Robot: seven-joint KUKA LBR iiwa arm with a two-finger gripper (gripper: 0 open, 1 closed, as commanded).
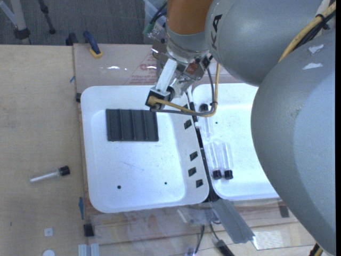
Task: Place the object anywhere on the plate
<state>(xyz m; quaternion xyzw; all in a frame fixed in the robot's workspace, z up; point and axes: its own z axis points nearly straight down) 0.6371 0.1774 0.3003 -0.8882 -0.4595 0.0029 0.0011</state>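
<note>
A dark grey ribbed plate (132,125) lies flat in the upper left of the left bin (106,196). Two clear tubes with black caps (220,160) lie side by side in the right bin (240,188), close to its left wall. Another small black-capped piece (203,109) sits near that bin's upper left corner. My gripper (186,79) hangs under the orange-banded wrist above the top of the divide between the bins, to the upper right of the plate. The arm's bulk hides what is directly beneath it.
A loose clear tube with a black cap (49,175) lies on the wooden bench left of the bins. A blue clamp (94,45) sits at the board's back edge. Small black clips (193,156) line the left bin's right wall. The grey arm covers the right bin's right side.
</note>
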